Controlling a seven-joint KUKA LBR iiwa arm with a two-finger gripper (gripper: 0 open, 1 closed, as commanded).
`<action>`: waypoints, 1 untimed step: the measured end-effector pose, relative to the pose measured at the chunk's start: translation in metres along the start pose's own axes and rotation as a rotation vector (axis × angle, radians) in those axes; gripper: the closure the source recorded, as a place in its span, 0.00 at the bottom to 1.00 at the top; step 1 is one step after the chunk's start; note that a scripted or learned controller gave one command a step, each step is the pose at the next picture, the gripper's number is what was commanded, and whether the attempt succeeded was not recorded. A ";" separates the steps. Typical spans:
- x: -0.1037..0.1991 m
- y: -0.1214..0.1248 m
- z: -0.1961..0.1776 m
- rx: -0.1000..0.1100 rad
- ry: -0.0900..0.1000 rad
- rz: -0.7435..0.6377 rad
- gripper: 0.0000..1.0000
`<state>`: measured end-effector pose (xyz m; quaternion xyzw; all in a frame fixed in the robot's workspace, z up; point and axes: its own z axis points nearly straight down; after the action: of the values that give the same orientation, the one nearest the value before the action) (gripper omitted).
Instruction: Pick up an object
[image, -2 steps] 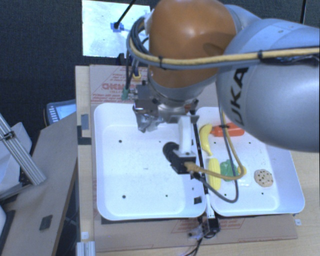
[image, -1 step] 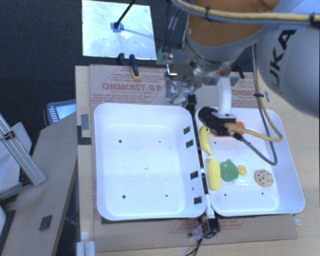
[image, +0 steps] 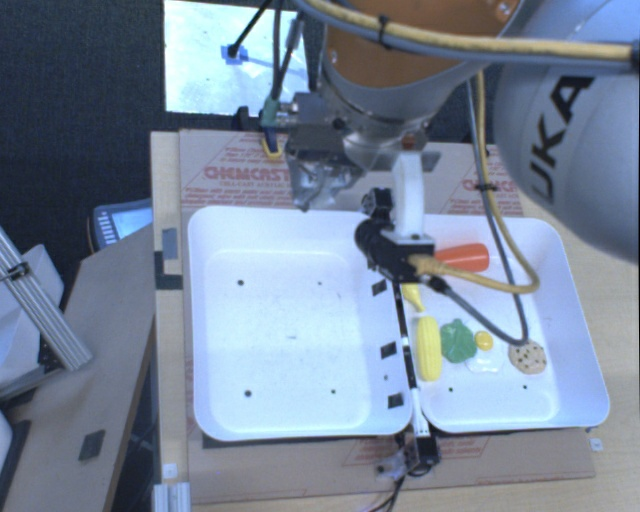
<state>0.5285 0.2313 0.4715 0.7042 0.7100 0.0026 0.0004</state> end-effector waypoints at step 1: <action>0.003 -0.027 0.026 0.006 -0.003 0.003 1.00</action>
<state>0.5017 0.2346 0.4451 0.7054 0.7088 -0.0003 -0.0006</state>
